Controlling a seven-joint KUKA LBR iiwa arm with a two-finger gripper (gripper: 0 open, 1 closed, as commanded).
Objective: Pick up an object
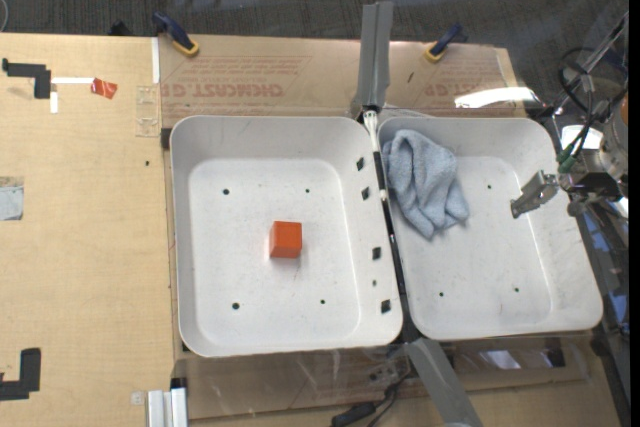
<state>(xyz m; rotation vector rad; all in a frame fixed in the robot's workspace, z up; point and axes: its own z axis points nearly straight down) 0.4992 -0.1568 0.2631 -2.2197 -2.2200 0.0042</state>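
Camera view: the gripper (532,195) is seen at the right bin's (520,300) right edge; whether it is open cannot be told. The grey cloth (425,180) lies just leftward; the orange block (286,239) sits farther left, in the left bin (200,315)

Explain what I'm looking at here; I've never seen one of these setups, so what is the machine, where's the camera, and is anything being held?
One fixed camera looks down at a slant on a bench with two shallow white bins. The left bin holds a small orange-red block near its middle. The right bin holds a crumpled grey-blue cloth against its upper left corner. The machine is a robot arm reaching in from the right; its metal gripper sits over the right bin's right side, apart from the cloth. Nothing is seen between its fingers, so nothing appears held. Two clamps pin the cardboard behind the bins.
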